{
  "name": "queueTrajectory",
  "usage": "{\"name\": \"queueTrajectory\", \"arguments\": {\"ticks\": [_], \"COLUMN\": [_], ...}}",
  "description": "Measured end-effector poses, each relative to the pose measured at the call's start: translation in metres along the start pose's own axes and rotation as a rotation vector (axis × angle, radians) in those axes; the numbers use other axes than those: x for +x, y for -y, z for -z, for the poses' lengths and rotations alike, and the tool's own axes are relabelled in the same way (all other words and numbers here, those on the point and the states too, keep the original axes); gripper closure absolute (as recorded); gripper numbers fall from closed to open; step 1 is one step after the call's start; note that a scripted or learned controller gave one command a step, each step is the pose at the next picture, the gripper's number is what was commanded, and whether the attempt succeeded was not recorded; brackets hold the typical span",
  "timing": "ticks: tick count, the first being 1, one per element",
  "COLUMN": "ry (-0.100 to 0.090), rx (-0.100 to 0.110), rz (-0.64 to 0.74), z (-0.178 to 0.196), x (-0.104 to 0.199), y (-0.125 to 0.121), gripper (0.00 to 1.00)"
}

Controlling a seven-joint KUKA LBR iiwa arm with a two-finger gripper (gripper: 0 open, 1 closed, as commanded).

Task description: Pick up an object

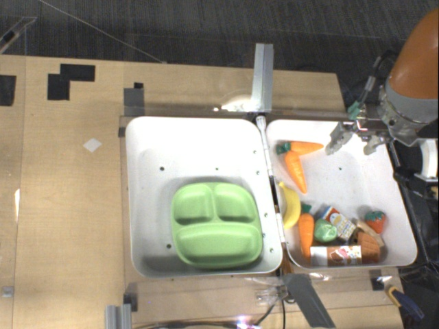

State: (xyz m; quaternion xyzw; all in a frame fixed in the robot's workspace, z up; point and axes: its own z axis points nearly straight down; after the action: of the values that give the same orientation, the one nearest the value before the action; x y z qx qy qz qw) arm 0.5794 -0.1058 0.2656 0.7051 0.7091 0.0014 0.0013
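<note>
Nearest the camera, in the right bin (405, 204): a white carton (335, 255) lying along the front wall, a brown piece (370, 245) beside it, a green toy (325, 232), a red toy (375, 221) and an orange carrot (305, 229) standing close together. Just behind, against the divider, a yellow banana (291, 207). In the left bin (147, 184), a green divided plate (217, 223), toward the front. Farther back in the right bin, two carrots (296, 163) touching in a V. Farthest, above the back right corner, the gripper (354, 141), fingers (337, 140) spread apart, holding nothing, well apart from the toys.
</note>
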Motion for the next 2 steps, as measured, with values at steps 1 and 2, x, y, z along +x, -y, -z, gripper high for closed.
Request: {"name": "queueTrajectory", "arguments": {"ticks": [1, 2], "ry": [0.0, 0.0], "rx": [0.001, -0.001], "rz": [-0.033, 0.22], "z": [-0.081, -0.156], "x": [0.028, 0.017], "y": [-0.022, -0.041], "gripper": [0.0, 0.0]}}
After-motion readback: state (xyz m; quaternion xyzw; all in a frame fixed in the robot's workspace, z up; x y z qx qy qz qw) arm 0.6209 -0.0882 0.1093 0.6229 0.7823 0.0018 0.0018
